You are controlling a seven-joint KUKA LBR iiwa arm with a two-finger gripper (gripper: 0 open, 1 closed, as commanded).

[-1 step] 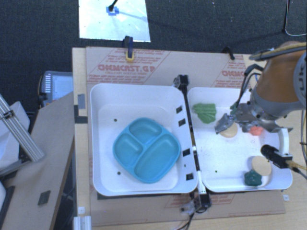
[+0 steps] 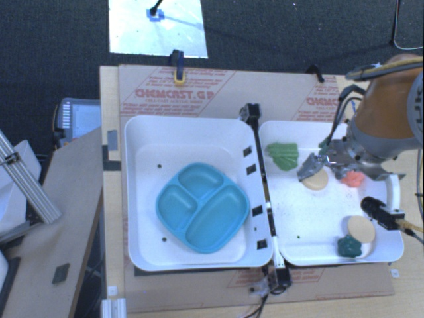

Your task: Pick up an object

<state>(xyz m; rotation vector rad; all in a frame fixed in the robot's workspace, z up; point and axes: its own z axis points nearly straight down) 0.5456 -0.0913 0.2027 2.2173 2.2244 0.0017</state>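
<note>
In the right bin (image 2: 291, 244), my gripper (image 2: 310, 169) hangs low over a tan round piece (image 2: 317, 182), touching or just above its upper left edge. A green leafy piece (image 2: 284, 156) lies to the gripper's upper left. Just right of the gripper, a red-pink piece (image 2: 354, 178) peeks out from under the wrist. Near the bin's front right corner sit a second tan disc (image 2: 362, 228) and a dark green lump (image 2: 349, 246), side by side. The grey arm with its orange band (image 2: 392, 101) covers the bin's upper right part.
The left bin (image 2: 142, 177) holds a blue divided plate (image 2: 202, 206). A black clip-lined divider (image 2: 260, 177) separates the two bins. A black part on a white bracket (image 2: 379, 212) juts out below the wrist, over the right bin's right side.
</note>
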